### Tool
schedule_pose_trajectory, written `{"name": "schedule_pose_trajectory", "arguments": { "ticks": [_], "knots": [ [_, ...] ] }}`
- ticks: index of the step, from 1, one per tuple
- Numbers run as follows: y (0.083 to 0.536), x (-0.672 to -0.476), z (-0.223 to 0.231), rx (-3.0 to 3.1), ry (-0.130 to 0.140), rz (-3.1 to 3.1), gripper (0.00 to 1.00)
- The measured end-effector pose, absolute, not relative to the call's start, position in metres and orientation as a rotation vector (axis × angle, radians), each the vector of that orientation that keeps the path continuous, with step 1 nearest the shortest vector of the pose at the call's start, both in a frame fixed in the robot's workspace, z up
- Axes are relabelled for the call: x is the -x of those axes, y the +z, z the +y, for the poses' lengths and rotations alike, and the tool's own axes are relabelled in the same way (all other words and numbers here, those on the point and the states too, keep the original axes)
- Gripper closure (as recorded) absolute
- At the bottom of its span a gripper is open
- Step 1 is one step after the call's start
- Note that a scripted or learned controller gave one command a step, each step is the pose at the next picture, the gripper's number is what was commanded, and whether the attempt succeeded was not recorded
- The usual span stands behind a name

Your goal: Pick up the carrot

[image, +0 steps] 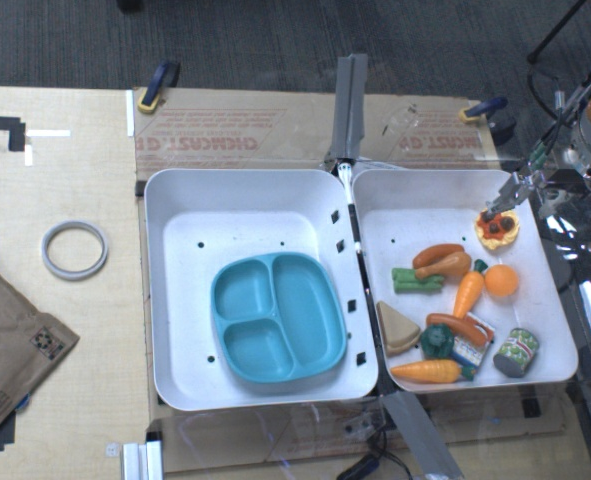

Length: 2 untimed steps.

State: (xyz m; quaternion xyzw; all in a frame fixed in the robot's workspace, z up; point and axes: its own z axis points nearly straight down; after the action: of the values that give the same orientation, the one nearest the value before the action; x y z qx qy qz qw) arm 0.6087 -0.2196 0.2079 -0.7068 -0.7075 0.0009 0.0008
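Orange carrot [467, 292] lies crowded by an orange ball [501, 281]; hand [502, 208], grip unreadable, hovers far right and could snag a neighbour.

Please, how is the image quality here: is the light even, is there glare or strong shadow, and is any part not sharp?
Camera view: even, soft light; the left bin casts only a faint shadow under its blue tray; mild sheen on the white plastic, no harsh glare. The carrot and neighbouring toys look sharp; the gripper at the right bin's far corner is small and indistinct.
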Motion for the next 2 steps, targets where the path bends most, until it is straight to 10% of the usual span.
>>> {"name": "schedule_pose_trajectory", "arguments": {
  "ticks": [1, 2],
  "knots": [
    [0.091, -0.566, -0.192, 2.150, 0.001, -2.288, 0.00],
    [0.092, -0.509, -0.212, 2.263, -0.006, -2.167, 0.00]
  ]
}}
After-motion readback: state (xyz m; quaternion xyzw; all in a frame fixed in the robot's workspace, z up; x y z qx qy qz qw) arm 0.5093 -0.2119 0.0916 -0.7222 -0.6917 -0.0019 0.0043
